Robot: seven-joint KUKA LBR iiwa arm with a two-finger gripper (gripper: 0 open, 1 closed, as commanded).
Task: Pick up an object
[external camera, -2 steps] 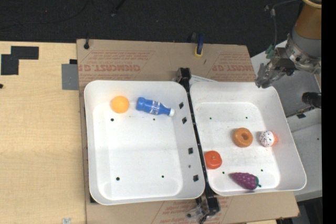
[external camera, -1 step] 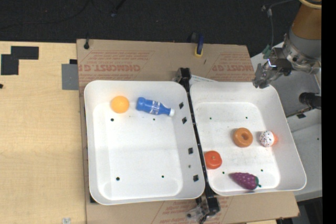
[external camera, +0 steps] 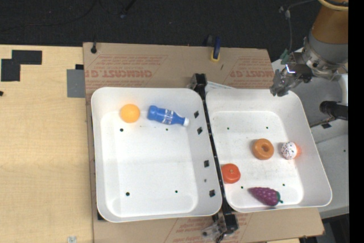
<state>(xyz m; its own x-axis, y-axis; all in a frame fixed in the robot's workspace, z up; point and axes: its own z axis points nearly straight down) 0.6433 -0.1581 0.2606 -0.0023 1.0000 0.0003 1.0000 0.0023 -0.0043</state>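
Cardboard covers the surface (external camera: 45, 139) under two white bins; the left bin (external camera: 108, 179) has an orange ball (external camera: 129, 113) and a blue bottle (external camera: 166, 116); the right bin (external camera: 307, 179) has a ring (external camera: 263, 148), a white ball (external camera: 289, 150), a red piece (external camera: 230, 173) and grapes (external camera: 264, 196); the pincer (external camera: 280, 88) hangs above this bin's far corner, carrying nothing, and I cannot tell its state; I judge the picking not yet begun.

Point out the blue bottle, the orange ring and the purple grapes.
blue bottle (external camera: 165, 115), camera view, middle of its body
orange ring (external camera: 263, 148), camera view, its band
purple grapes (external camera: 264, 196), camera view, centre of the bunch
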